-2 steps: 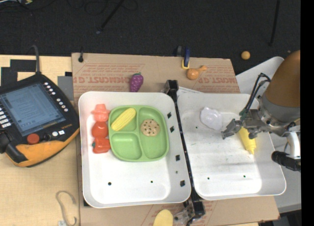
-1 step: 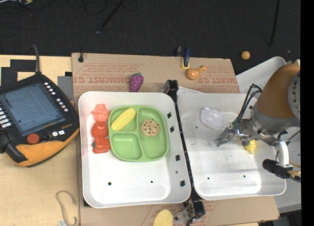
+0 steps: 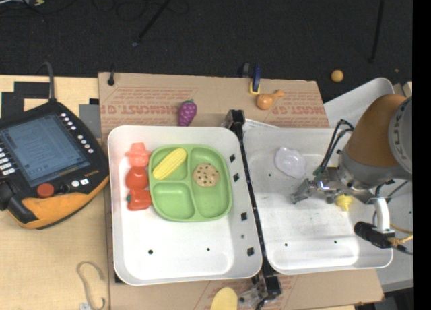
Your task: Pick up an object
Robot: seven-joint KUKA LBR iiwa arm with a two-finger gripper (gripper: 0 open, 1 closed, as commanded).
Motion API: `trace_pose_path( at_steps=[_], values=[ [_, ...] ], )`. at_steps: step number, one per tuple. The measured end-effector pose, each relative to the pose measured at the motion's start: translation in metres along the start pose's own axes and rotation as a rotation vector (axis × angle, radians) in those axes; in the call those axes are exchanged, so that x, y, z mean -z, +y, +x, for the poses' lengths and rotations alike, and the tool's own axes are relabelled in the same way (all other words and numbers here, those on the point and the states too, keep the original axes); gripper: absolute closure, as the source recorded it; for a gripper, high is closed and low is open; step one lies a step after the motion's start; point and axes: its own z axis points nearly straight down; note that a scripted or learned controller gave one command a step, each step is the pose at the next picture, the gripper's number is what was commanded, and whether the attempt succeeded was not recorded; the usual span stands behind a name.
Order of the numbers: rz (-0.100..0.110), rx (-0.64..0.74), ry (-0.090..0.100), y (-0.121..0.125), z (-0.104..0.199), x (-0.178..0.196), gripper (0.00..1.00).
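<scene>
Looking down at the bench, I see clutter ringing the two bins. At the left edge of the frame sits a teach pendant (image 3: 47,160) with an orange-and-black body and a lit screen. Behind the bins, on a cardboard sheet (image 3: 209,96), lie a purple grape toy (image 3: 187,112) near the top middle and an orange pear-like toy (image 3: 267,100) to its right; a small orange ball (image 3: 337,75) rests further right on the dark floor. A yellow object (image 3: 224,298) pokes in at the bottom edge, and a thin hook-shaped cord (image 3: 91,282) lies at the lower left.

My left bin (image 3: 175,261) holds a green divided tray (image 3: 192,207) in its upper half. One tray compartment carries a yellow corn cob (image 3: 168,162), another a cookie (image 3: 205,176); the lower compartment shows bare green. A red-orange toy figure (image 3: 137,177) lies just beside the tray's left rim.

My right bin (image 3: 316,255) holds a clear, pale cup-like object (image 3: 290,161) in its upper part and a small yellow piece (image 3: 344,201) near its right side. The gripper (image 3: 311,191) sits low in this bin, just beside the yellow piece and below the clear object. I cannot tell from here how it is set, and I see nothing in it. The arm's orange band (image 3: 377,133) fills the right side above it.
</scene>
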Motion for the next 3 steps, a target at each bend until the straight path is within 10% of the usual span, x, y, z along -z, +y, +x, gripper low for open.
trace_pose_path(
  at_steps=[1, 3],
  values=[
    [-0.001, -0.005, -0.001, 0.0, -0.002, 0.011, 1.0],
    [-0.008, -0.001, -0.005, 0.001, 0.004, 0.113, 1.0]
  ],
)
